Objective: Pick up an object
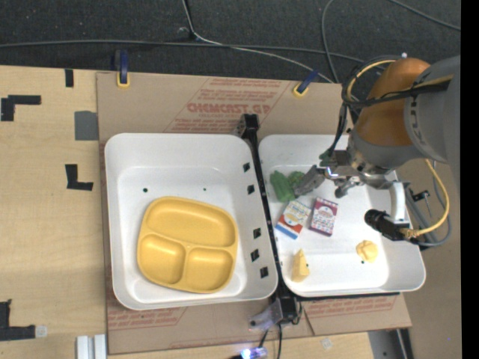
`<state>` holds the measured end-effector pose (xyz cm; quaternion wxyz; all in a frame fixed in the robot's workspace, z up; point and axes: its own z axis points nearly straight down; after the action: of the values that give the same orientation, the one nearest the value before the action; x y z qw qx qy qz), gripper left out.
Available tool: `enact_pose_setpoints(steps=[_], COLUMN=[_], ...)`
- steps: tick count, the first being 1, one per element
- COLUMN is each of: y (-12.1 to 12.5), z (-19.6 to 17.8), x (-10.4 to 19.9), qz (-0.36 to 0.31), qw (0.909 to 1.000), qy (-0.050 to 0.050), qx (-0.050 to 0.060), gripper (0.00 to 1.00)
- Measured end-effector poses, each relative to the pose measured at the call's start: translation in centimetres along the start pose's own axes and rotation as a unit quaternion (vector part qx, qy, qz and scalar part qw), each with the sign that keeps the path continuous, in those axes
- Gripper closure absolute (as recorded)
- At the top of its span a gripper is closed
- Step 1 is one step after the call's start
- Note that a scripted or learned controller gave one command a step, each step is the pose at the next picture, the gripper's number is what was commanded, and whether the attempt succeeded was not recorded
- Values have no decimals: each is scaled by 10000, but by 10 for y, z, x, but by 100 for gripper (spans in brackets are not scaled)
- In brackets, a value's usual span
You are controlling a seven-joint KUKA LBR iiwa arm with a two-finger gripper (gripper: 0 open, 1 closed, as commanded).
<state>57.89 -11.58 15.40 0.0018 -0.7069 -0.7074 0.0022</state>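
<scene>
In the right bin point(389, 279), my gripper point(327, 184) hangs over the upper middle. Its fingers are spread open and nothing sits between them. One fingertip reaches toward a green object point(283, 185) lying by the bin's left wall. Just below the gripper lie a white packet with a blue and red edge point(296, 217) and a purple and pink packet point(324, 217). A small yellow piece point(367, 250) rests toward the bin's lower right. Another yellow piece point(300, 265) sits near the front wall.
The left bin point(120, 163) holds a yellow divided plate point(187, 244). A black divider point(258, 200) runs between the two bins. Cables loop off the arm at the right, over the right bin's edge point(419, 230).
</scene>
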Motion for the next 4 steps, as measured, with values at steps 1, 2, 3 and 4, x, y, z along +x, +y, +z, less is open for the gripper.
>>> enact_pose_setpoints(steps=[1, 2, 3, 4], y=[3, 5, 8, 4], z=[61, 65, 52, -3], x=[-1, -3, -3, 7], qz=[-2, 0, -5, -7], qw=[10000, 10000, 9999, 10000], qy=[-19, -21, -36, 3], qx=[-46, -63, -111, -45], gripper=[0, 0, 100, 100])
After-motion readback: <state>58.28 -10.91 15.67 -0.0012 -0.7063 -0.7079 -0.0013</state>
